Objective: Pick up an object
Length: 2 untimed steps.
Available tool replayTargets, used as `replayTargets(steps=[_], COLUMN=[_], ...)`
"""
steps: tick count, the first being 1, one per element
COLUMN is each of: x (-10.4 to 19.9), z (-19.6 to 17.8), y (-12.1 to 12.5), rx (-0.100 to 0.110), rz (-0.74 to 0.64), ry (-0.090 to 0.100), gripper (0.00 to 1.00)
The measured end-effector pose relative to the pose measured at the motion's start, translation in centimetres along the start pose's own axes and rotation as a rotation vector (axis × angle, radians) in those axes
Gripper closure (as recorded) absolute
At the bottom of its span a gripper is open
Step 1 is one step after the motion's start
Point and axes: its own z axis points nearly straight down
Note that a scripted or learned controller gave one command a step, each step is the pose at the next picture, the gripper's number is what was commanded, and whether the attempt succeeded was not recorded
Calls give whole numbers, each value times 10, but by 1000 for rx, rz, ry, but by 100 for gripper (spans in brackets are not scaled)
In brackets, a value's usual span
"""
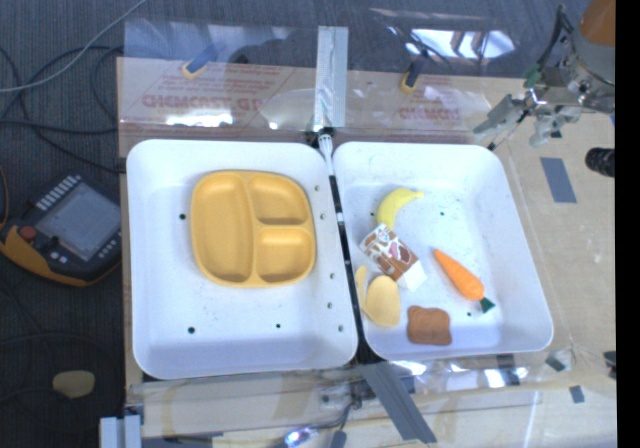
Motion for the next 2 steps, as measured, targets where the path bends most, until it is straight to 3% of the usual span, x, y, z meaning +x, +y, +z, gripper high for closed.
replayTargets(steps=[1,2], x=[-2,26], z=[137,189], y=[-74,-129], rx=[3,-10], rz=[78,113], ry=[3,-1], gripper=[0,0])
